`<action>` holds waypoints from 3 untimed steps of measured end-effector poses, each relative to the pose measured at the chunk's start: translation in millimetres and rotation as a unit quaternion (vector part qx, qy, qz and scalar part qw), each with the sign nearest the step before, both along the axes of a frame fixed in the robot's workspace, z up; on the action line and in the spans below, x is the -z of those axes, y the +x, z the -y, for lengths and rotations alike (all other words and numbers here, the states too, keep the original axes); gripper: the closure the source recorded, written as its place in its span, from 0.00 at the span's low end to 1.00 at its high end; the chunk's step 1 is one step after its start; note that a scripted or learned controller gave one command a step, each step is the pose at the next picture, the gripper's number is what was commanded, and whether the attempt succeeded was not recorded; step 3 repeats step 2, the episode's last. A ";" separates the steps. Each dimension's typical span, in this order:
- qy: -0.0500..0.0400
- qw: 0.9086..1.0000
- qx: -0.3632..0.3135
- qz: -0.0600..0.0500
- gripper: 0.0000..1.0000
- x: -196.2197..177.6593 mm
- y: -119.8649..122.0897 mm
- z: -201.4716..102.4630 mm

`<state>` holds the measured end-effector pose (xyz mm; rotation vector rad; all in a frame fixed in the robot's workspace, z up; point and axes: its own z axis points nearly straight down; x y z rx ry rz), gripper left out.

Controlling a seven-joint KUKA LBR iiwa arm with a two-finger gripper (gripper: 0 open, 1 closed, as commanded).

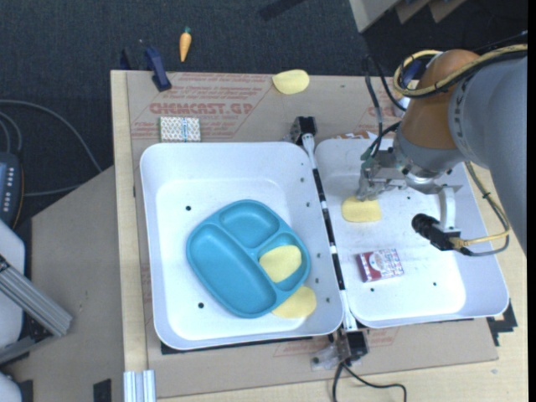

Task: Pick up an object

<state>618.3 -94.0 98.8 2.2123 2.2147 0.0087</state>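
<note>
1. Worktop (218, 99) of brown board carries two shallow white bins side by side, the left bin (167, 174) and the right bin (469, 291).
2. The grey arm (494, 99), with its orange band (435, 115), reaches in from the right and bends down over the right bin.
3. The claw (366, 193) points down at the far left part of the right bin, its tip just above the upper edge of a flat yellow piece (361, 212) lying on the bin floor; whether they touch I cannot tell.
4. Whether the claw is spread or closed cannot be told; nothing is seen held in it.
5. Nearer the front of the same bin lies a small red and white packet (378, 265), apart from the yellow piece.
6. The left bin holds a blue divided plate (230, 254), set at a slant.
7. One yellow lump (281, 262) rests in the plate's small compartment; another yellow lump (295, 303) lies on the bin floor, touching the plate's near edge.
8. Outside the bins, on the worktop's far side, sit a yellow lemon-like object (291, 81), a small patterned packet (180, 128) and a blue clip (156, 67).
9. A small toy carrot (185, 44) lies on the dark floor beyond.
</note>
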 end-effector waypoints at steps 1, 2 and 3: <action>0.000 1.000 0.000 0.000 0.00 0.1 -0.1 0.0; 0.002 1.000 0.001 -0.007 0.00 14.5 -17.8 0.7; 0.002 1.000 0.001 -0.007 0.00 14.5 -17.8 0.7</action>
